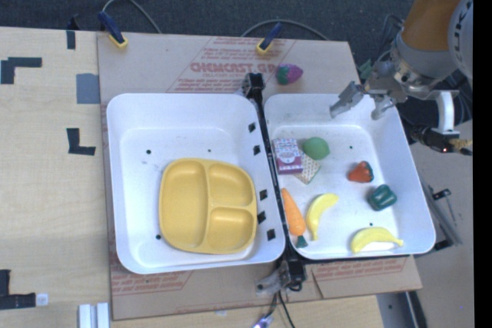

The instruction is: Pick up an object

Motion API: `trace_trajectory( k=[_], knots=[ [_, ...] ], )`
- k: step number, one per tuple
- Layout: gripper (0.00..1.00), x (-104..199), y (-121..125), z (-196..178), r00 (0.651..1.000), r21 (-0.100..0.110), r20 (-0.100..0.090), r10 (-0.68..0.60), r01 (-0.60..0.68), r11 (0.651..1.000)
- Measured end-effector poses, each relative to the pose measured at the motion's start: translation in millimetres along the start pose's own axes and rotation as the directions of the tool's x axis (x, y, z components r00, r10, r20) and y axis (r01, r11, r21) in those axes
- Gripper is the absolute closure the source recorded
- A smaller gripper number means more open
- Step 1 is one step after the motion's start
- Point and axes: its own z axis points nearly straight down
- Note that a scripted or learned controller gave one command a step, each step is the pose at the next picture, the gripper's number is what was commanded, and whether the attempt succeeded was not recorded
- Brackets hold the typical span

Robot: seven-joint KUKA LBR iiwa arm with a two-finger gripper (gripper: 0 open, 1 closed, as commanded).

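your gripper [363,104] hangs over the far right corner of the right bin [407,157], fingers spread wide, nothing between them. it sits above bare white floor there, well apart from every item.

look at what you've got to choose from. green ball [316,147] sits mid-bin, touching a small pink box [287,155] with a pale wrapped piece just under them. red piece [360,173] and dark green piece [381,197] sit by the right wall. carrot [292,213] lies along the divider, one banana [320,211] just beside it, a second banana [375,240] down near the front rim. the left bin [131,165] holds a yellow tray [207,205], and a purple thing [290,74] rests outside on the cardboard.

now the risks, as i judge them. drop straight down from here and you close on nothing, no item sits under those fingers. go for the ball and it may roll off, or you clip the box pressed against it. the carrot hugs the divider, so one finger could land on the wall instead of beside it. the red and green pieces sit close to the right wall, same squeeze. the front banana looks the freest target, though its curve could slip out of a shallow grip.
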Motion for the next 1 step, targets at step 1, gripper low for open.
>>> trace_trajectory(
  k=[1],
  knots=[
    [0.0,-53.6,-22.2,83.2,1.0,0.002,0.001,0.001,-0.001,1.0]
  ],
)
